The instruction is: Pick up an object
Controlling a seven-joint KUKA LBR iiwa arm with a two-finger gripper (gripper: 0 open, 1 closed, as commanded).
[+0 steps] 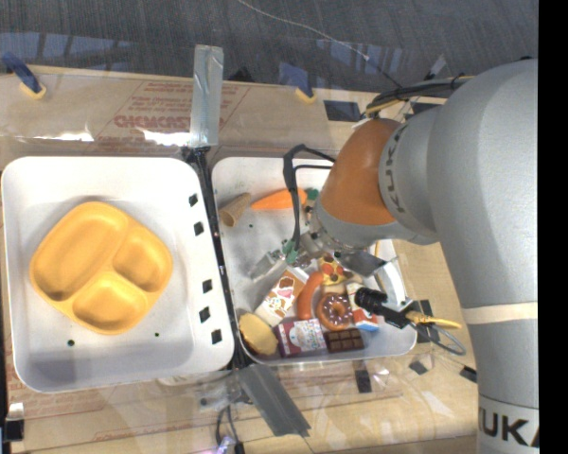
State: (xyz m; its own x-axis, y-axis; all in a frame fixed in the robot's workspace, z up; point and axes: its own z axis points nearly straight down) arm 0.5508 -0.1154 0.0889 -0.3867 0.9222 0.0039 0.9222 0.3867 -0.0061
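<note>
The wrist and orange band of the arm cover the upper right part of the right bin, and the gripper is mostly hidden beneath them, so its state cannot be told from this view. Small metal parts showing at the wrist's lower left edge are hard to make out. The arm enters from the right of the frame, its broad grey body filling that side, and bends down over the right bin's middle. Below it, at the bin's lower edge, lies a crowded pile: a sausage-like piece, a chocolate doughnut, a pale round item and a dark packet, partly overlapping. An orange carrot lies near the bin's upper edge. The left bin holds a yellow divided tray.
</note>
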